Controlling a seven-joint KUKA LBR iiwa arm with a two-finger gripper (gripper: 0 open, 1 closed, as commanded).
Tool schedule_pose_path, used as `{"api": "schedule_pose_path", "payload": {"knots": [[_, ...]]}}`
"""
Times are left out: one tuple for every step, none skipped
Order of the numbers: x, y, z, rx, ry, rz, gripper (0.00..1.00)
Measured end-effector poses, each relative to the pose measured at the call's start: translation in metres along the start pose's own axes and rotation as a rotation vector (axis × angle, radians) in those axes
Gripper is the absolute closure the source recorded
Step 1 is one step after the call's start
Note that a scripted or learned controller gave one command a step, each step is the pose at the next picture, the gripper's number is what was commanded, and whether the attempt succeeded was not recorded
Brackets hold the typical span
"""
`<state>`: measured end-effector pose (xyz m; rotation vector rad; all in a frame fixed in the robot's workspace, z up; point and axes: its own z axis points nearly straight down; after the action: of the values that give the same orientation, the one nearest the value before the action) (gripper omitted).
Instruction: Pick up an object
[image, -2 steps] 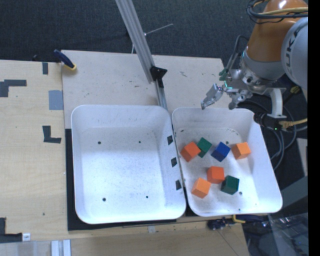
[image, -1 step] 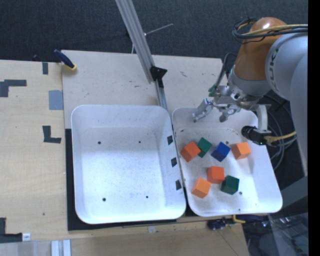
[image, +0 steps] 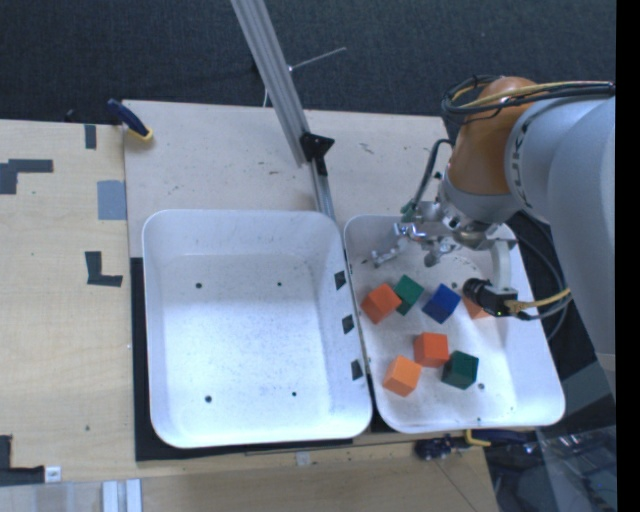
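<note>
One fixed camera looks down at a slant, seemingly from moderate height, on both bins (image: 250, 225).

Gripper (image: 405, 250), perhaps empty, above blocks (image: 420, 330)

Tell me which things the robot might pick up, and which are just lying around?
For the job:
- pincer
- right bin
- orange cubes
- green cubes
- blue cube

Just lying about:
- left bin
- blue and yellow clamp
- grey tape pieces
- metal pole
</note>
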<state>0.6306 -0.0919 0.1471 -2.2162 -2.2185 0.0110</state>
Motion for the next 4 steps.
{"api": "schedule_pose_path", "payload": {"knots": [[0.001, -0.002, 0.055, -0.001, 0.000, 0.000, 0.00], [0.002, 0.000, 0.041, -0.006, 0.002, -0.003, 1.00], [-0.005, -0.007, -0.012, -0.013, 0.000, 0.000, 1.00], [0.005, -0.003, -0.063, -0.014, 0.001, -0.002, 1.00]]}}
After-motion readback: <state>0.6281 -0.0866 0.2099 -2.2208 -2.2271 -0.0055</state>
